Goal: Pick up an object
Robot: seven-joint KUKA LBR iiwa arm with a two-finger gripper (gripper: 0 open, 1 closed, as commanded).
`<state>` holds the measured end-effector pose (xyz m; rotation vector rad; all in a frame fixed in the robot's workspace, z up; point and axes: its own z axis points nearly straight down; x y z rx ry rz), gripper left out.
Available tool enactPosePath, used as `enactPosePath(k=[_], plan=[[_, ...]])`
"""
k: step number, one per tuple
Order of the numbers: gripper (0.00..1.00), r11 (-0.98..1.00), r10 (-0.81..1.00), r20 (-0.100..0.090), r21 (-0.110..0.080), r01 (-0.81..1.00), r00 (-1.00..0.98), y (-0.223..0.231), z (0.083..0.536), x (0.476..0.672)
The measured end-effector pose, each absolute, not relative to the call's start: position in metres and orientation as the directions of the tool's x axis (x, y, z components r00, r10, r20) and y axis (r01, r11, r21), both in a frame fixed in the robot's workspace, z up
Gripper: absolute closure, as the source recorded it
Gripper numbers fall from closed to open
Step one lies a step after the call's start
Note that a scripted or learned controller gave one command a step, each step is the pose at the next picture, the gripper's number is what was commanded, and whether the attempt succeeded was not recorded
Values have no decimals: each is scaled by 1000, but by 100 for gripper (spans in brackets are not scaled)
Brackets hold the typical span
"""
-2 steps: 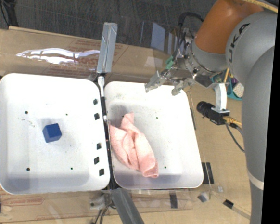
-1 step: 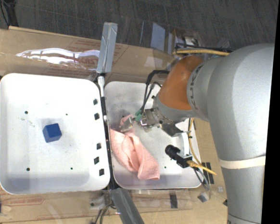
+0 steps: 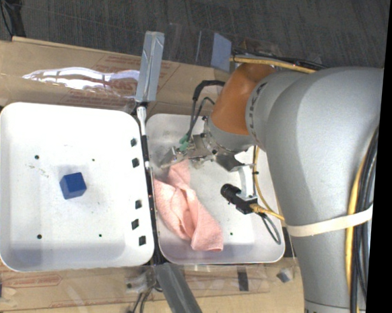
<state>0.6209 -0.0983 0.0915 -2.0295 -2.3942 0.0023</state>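
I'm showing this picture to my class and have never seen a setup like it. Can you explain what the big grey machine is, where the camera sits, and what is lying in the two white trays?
The grey machine is a robot arm with an orange band. It reaches in from the right. The single camera sits above the bench and looks down at a slant. The arm's end effector hangs low over the right bin, at the top of a crumpled pink cloth. Whether it grips the cloth cannot be told. The left bin holds a small blue cube.
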Motion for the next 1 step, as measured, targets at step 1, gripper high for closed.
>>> enactPosePath(k=[1], plan=[[100,171,985,2,-6,985,-171,-97,101,621]])
